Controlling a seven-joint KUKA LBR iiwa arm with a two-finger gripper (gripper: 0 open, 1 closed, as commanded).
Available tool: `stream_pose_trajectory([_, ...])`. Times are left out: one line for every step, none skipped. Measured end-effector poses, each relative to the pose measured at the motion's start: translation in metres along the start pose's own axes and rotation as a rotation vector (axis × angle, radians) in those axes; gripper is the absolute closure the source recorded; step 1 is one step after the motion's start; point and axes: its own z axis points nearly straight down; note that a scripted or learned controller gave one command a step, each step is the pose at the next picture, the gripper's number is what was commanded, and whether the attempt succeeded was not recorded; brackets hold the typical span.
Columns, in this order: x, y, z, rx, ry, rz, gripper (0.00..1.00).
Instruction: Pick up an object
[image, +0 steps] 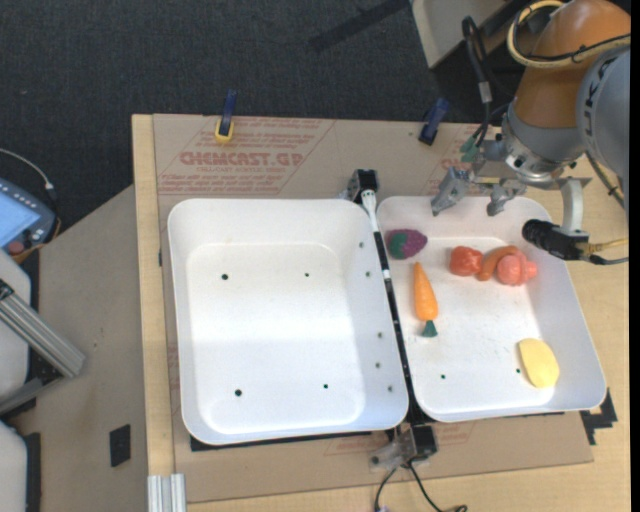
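Scene: we look down on two white bins side by side on a board; the left bin (270, 320) has nothing lying in it, and the right bin (480, 380) holds all the objects.
Gripper: our gripper (476, 200) hangs over the far edge of the right bin, its two fingers spread apart with nothing between them.
Purple piece: a small purple object (406, 242) lies near the far left corner of the right bin, close to the divider.
Carrot: a carrot (425, 296) lies along the left edge, just nearer than the purple piece, green tip toward the near edge.
Red cluster: a red and orange cluster (492, 264) sits near the far right, its pieces touching.
Lemon: a yellow lemon (538, 362) rests alone by the near right corner.
Step in hand: we judge we are choosing a target and lining up to descend.
Doing it well: we should favour a piece with free space on both sides, such as the carrot or lemon, straddle its narrow width, and keep the fingers off the bin wall.
Risk: the touching red pieces may shift or slip if we close on them.
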Motion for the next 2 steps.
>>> stream_pose_trajectory([-0.031,-0.062,0.117,0.011,0.002,0.006,0.0])
stream_pose_trajectory([-0.03,-0.057,0.099,-0.003,-0.001,0.002,1.0])
